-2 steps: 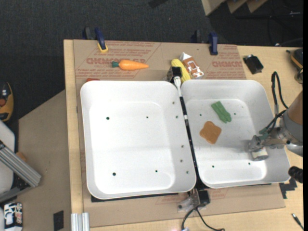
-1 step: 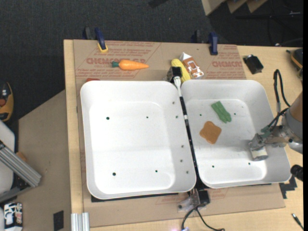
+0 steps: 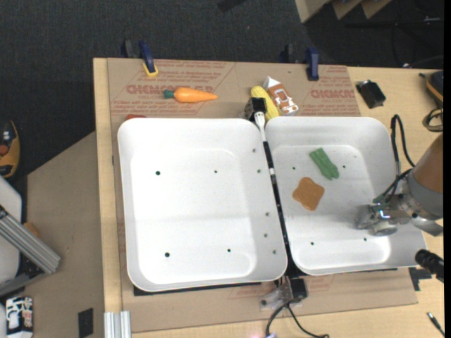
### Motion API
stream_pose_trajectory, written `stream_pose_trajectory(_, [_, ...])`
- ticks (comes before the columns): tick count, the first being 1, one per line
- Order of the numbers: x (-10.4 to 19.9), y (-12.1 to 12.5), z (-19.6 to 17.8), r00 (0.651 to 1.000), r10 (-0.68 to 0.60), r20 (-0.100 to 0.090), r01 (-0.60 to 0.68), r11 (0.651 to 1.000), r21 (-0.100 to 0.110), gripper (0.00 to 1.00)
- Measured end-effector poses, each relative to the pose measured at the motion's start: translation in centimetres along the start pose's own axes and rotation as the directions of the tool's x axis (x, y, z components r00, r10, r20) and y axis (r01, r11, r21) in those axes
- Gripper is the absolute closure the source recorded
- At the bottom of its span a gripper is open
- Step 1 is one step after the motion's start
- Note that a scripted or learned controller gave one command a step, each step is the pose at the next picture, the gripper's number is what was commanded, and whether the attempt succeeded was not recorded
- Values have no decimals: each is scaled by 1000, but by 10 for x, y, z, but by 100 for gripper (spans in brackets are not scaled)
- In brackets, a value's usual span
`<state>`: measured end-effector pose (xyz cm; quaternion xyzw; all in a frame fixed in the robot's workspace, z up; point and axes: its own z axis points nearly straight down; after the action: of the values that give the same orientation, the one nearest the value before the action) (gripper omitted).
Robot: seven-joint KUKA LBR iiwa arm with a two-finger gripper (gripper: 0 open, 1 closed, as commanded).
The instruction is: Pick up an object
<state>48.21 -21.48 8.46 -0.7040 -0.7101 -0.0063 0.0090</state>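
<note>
The tool (image 3: 375, 218) sits low in the right bin (image 3: 366, 255), its grip state impossible to tell. The brown piece (image 3: 309, 193) and green piece (image 3: 323, 163) lie to its left, untouched. The approach seems underway; next it must shift left over one.

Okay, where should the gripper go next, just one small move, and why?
Probably slide the gripper left toward the flat orange-brown piece. It sits low in the right white bin, beside that piece and apart from it, and the green oblong piece lies farther off.

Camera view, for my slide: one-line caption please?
Gripper low in the right bin near a brown piece and a green piece.
</note>
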Motion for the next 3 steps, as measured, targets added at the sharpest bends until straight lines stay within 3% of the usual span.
stream_pose_trajectory(3, [3, 1, -30, 1000, -2, 1, 2, 1000, -6, 100])
